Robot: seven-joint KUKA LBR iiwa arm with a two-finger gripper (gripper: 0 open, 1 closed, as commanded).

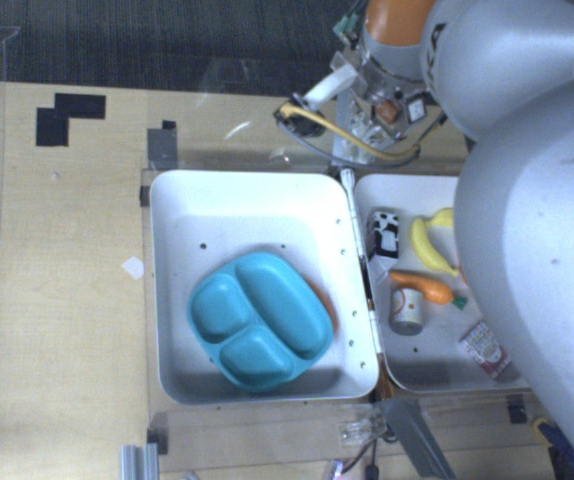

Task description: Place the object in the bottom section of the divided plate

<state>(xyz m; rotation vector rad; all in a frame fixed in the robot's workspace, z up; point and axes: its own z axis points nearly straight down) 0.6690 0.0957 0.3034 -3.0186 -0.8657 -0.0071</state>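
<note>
In the camera view, the grey arm point(532, 268) fills the right side. Its orange band point(402, 3) sits at the top, above a wrist hung with a yellow cable point(352, 136). The jaws sit under that wrist, over the far edge of the two bins where they meet. The wrist hardware hides them, so we cannot tell whether they are open, closed or gripping anything.

The left bin point(247, 186) lies on the near side of the jaws, toward the view's left. The blue divided plate point(259, 318) rests on its floor, well apart from the jaws, and is turned at a slant. Its bottom section point(257, 356) faces the bin's near wall and shows plain blue. A sliver of something orange-brown point(323, 303) peeks out from under the plate's right rim.

The right bin point(412, 373) lies on the near side of the jaws, slightly toward the view's right. In it, a small black-and-white item point(384, 234) lies closest to the jaws. A banana point(429, 245) lies just beside that item, with a carrot point(423, 288) next along. A small can point(405, 311) touches the carrot, and a printed packet point(483, 349) lies farthest away, partly under the arm. We cannot tell which of these is the object for the plate. All of them lie in the bin, apart from the jaws.

The wooden desk point(57, 288) stretches off to the view's left of the jaws and carries black marks point(67, 116).
</note>
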